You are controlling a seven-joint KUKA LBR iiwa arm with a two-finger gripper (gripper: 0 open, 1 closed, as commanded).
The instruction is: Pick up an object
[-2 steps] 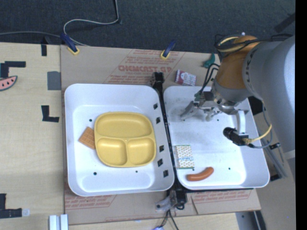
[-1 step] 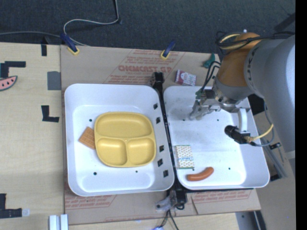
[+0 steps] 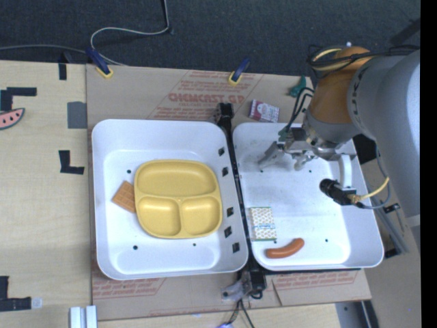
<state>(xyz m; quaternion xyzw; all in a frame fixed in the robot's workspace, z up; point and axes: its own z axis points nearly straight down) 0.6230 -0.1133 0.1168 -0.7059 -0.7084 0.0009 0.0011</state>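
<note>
My gripper (image 3: 285, 158) hangs over the back part of the right bin (image 3: 362, 231), just below the orange wrist band. Its two fingers are spread apart, one slanting left and one pointing down, with nothing between them. Near the bin's front lie a small patterned square packet (image 3: 263, 223) and a reddish-brown sausage (image 3: 283, 249), both well in front of the gripper. In the left bin (image 3: 109, 251) a yellow divided plate (image 3: 179, 198) rests partly on a tan cracker (image 3: 124, 197).
A small red and white packet (image 3: 263, 111) lies on the cardboard behind the right bin. Black clips line the seam between the bins (image 3: 231, 183). Two clamps (image 3: 101, 64) hold the cardboard's back edge. The arm's black fitting and yellow cable (image 3: 345, 191) overhang the right bin's right side.
</note>
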